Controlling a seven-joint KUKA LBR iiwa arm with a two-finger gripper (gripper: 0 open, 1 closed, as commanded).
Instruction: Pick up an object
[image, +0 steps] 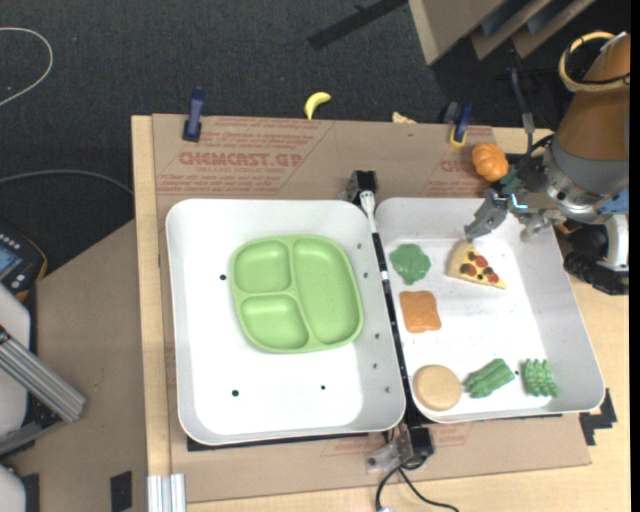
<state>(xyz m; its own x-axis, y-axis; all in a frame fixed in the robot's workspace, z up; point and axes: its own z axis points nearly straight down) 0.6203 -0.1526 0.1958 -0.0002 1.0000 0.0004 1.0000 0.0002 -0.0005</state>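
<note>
Two spread fingers of the empty gripper (497, 212) hang open just above the pizza slice (476, 266); descending squarely over its narrow width should seat both pads.

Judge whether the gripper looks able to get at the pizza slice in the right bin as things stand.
Probably yes. The gripper hangs just above the pizza slice, which lies flat with bare bin floor around it. Its nearest neighbour, a leafy green piece, sits apart to the left, so nothing seems to block a descent.
</note>
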